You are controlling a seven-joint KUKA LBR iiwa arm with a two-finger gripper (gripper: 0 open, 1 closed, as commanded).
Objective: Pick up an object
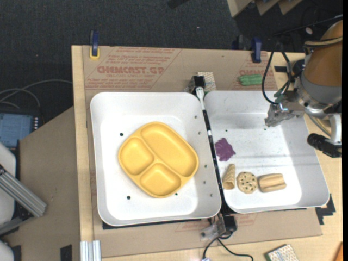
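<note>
Objects for picking lie along the near side of the right bin (304, 162): a purple piece (223, 148) by the left wall, then a cone-shaped piece (229, 176), a speckled cookie (247, 182) and a tan roll (271, 182) in a row, close together. My pincer (274, 113) hangs over the far right part of that bin, well apart from them, touching nothing I can see; whether it is parted or clenched, I cannot tell. The left bin (103, 145) holds a yellow divided plate (157, 159).
</note>
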